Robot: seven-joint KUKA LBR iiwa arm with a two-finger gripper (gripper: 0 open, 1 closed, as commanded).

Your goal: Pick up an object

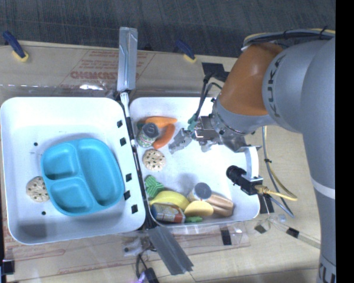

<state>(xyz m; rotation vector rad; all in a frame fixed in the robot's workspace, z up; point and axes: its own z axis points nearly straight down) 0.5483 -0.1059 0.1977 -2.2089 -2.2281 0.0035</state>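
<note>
Grey KUKA arm [307,81], orange wrist band, black cables, metallic end effector [186,137], detail somewhat blurred

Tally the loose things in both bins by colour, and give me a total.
Blue: 1, the divided tray in the left bin.
Tan: 2, a cookie beside the tray and a cookie in the right bin.
Orange: 1, the carrot.
Yellow: 2, the banana and the lemon.
Green: 1, the leafy piece.
Other colours: 3, a jar, a grey lid, a copper cup.
Total: 10.
</note>
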